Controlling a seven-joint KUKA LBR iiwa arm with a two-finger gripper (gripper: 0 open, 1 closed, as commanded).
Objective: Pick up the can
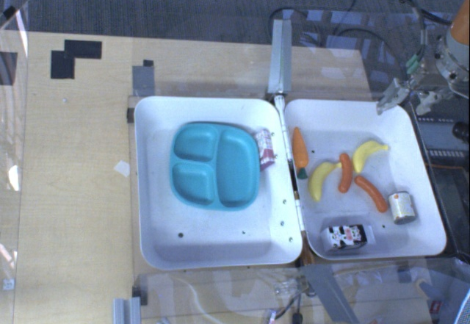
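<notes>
- We see the can (401, 207) lying near the right bin's (422, 245) right wall, beside a sausage (371, 193).
- We see the gripper (408, 94) above the bin's far right corner, fingers spread, gripping nothing.

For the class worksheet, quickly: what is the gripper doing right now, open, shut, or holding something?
Gripper: above the right bin's far right corner, holding nothing; open or shut cannot be told. The can lies untouched in that bin.
</notes>
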